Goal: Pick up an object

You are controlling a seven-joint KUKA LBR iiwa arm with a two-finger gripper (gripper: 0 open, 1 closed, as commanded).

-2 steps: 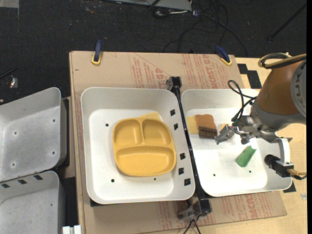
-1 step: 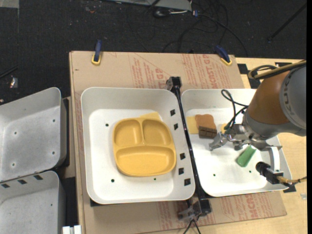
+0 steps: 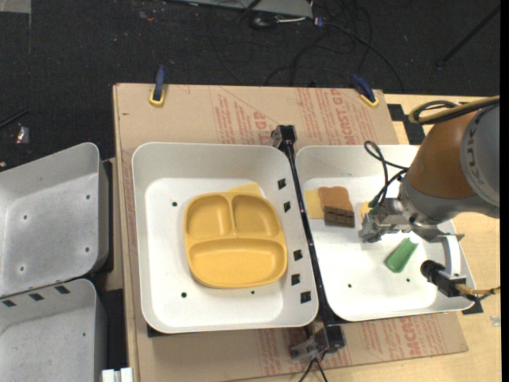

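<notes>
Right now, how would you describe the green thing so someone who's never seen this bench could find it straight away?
Look at the right bin of the two white bins, where the arm reaches in. Near the bin's middle, just below the gripper, lies a small green block, tilted diagonally. It is the one green item; the brown block up and to the left is darker and squarer.

Brown board bench (image 3: 207, 114): left bin (image 3: 155, 213), right bin (image 3: 350, 161) touching, side by side.
</notes>
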